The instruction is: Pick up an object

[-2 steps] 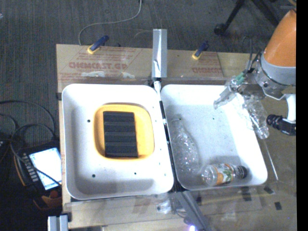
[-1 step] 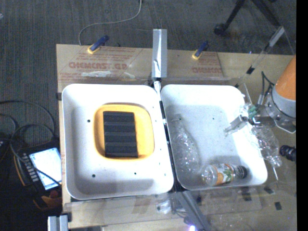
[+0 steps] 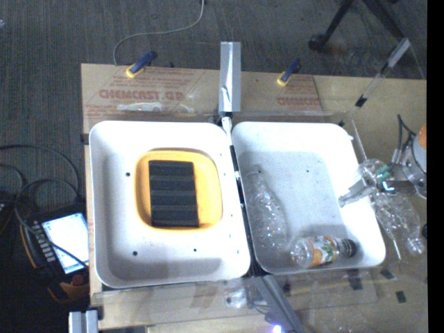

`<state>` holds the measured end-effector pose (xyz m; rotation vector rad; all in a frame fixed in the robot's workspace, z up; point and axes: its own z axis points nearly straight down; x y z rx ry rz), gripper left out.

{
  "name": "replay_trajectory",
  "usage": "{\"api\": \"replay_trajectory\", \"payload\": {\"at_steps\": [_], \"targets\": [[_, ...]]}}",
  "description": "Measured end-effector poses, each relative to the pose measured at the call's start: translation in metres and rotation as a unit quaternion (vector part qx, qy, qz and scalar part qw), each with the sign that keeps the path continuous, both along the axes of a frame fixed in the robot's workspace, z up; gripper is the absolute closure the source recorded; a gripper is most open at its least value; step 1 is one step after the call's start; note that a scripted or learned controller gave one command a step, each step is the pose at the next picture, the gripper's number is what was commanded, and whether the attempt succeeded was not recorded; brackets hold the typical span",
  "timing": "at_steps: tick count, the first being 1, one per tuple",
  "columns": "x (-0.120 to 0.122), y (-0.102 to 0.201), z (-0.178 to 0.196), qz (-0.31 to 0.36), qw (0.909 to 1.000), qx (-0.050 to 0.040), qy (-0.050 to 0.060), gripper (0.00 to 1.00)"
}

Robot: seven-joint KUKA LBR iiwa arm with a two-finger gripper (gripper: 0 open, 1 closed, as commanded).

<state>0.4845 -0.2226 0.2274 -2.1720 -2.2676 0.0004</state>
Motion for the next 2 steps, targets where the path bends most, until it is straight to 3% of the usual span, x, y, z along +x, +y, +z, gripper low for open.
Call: {"api": "replay_trajectory", "payload": {"at_steps": [1,2], "targets": [[0.002,0.041,-0.132,0.136,0.9907,0.0000,-0.004,0.00],[0.078,0.011,-0.136,0.051,0.9987,0.0056,-0.006,0.00]]}}
